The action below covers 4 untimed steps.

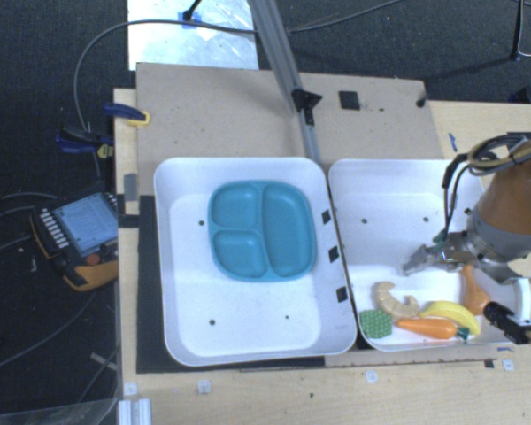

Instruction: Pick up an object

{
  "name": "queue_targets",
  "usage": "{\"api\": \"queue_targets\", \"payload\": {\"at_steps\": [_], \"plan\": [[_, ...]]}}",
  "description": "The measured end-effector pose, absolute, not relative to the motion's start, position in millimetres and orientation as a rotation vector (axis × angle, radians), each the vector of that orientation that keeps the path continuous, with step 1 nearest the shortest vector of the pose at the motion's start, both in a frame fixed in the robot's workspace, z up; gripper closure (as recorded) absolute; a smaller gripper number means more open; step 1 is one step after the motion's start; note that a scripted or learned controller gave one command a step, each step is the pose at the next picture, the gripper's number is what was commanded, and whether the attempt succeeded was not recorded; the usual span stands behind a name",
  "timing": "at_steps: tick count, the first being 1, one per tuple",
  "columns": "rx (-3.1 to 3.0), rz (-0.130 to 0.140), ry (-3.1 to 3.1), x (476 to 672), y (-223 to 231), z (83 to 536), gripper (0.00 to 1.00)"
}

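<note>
Right bin point(372, 193), banana point(451, 312) just below fingers point(422, 258)

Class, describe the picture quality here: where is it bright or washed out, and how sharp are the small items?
Camera view: even overhead light, bins nearly blown-out white; glare on the shiny sheet at top; soft focus, so the banana and carrot look slightly blurred.

Robotics lab test cell. Grey arm point(511, 204) with orange band over a cardboard-topped bench point(248, 113) holding two white bins point(186, 326). Loose cables point(97, 51) on dark carpet, clamps point(106, 127) on the bench edge, handheld pendant point(80, 237) on the floor, metal pole point(279, 42) rising from the bench.
</note>
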State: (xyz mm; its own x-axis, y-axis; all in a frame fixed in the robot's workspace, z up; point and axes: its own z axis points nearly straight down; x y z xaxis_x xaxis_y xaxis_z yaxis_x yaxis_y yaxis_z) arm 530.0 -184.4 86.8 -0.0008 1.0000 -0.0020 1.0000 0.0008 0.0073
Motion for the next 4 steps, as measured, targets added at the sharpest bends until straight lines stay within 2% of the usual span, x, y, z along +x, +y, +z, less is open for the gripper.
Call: {"api": "queue_targets", "payload": {"at_steps": [1,2,3,4], "plan": [[2.211,0.012,2.215,532.5,-185,100,1.00],[2.213,0.004,2.222,524.8,-181,154,1.00],[2.210,0.006,2.221,528.8,-188,216,1.00],[2.211,0.003,2.226,530.1,-188,236,1.00]]}}
